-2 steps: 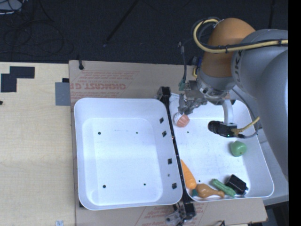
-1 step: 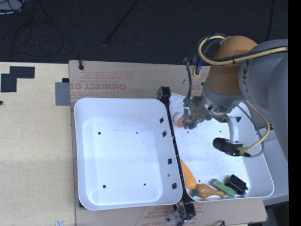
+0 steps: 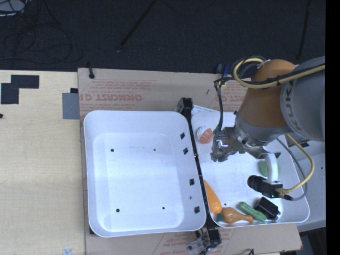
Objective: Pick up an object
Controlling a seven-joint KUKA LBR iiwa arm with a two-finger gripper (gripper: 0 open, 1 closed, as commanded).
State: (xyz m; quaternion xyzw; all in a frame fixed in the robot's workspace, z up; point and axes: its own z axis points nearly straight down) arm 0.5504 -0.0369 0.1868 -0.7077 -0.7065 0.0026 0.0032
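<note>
Small pale-pink rounded object (image 3: pixel 204 135) lying just left of the pincer (image 3: pixel 219 154).

It rests in the right white bin (image 3: pixel 300 214), touching the black divider rail (image 3: pixel 194 158). From the rail, the gripper hangs slightly farther right and nearer the camera; I cannot tell its finger state. The object shows no clear long axis. An orange carrot-shaped toy (image 3: pixel 212 196) lies along the rail, well below.
</note>
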